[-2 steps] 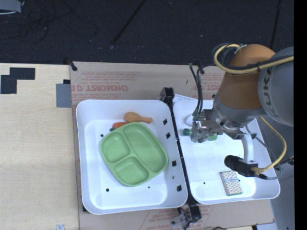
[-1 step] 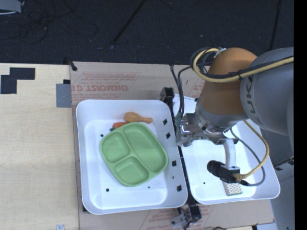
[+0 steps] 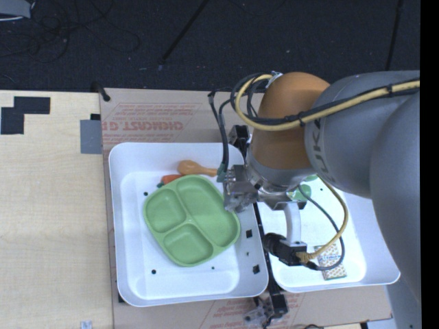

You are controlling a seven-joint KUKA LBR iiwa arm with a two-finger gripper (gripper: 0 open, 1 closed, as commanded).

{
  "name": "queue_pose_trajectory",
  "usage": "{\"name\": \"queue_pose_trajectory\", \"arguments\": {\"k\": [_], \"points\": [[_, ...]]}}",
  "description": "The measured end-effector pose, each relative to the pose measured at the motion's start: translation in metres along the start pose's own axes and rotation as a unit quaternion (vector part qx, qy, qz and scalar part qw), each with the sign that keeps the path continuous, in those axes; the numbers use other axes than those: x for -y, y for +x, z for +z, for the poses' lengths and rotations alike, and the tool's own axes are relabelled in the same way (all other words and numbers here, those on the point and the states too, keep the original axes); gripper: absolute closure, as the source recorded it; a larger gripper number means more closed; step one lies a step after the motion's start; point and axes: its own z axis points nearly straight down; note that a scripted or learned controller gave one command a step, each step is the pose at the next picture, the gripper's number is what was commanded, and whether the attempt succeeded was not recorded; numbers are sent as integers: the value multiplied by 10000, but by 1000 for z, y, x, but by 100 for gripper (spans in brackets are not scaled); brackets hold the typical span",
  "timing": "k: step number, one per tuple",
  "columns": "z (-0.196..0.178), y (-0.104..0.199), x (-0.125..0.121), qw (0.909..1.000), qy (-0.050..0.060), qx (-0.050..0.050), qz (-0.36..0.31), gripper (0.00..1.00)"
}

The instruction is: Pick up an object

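Note:
A green divided plate (image 3: 186,219) lies tilted in the left bin (image 3: 130,279). Behind it a yellow-orange piece (image 3: 195,167) and a small red-orange piece (image 3: 169,179) peek out at the plate's far rim. My gripper (image 3: 232,196) hangs low over the plate's right edge, close to the wall between the two bins. The orange wrist band and grey arm cover the gripper from above, so its lower end is mostly hidden.
The right bin (image 3: 374,274) holds a patterned packet (image 3: 333,262) near its front and a green item (image 3: 302,190) partly under the arm. Cables loop around the wrist. A cardboard sheet (image 3: 158,118) lies under both bins.

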Motion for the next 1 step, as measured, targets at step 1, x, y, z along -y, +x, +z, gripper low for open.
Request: {"name": "queue_pose_trajectory", "arguments": {"k": [1], "points": [[-1, -2, 0, 10000, -5, 7, 13, 0]]}}
